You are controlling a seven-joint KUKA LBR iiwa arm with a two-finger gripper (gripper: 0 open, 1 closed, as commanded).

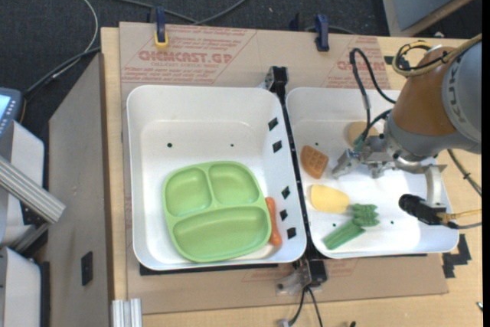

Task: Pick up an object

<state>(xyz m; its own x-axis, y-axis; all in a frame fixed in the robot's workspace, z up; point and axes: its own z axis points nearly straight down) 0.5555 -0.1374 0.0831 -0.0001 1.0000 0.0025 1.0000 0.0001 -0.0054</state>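
So the gripper (358, 161) is down in the right bin (329, 107), can't tell what it's got, if anything. Waffle piece (314, 160) sits just left of it, yellow lemon-ish thing (329, 199) and green broccoli toy (351, 226) below. Green divided plate (217, 209) is in the left bin (153, 119).

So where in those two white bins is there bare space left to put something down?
Left bin: bare floor behind the green tray, towards the back wall. Right bin: the back strip is free; its middle and front are crowded by waffle, lemon, broccoli and gripper.
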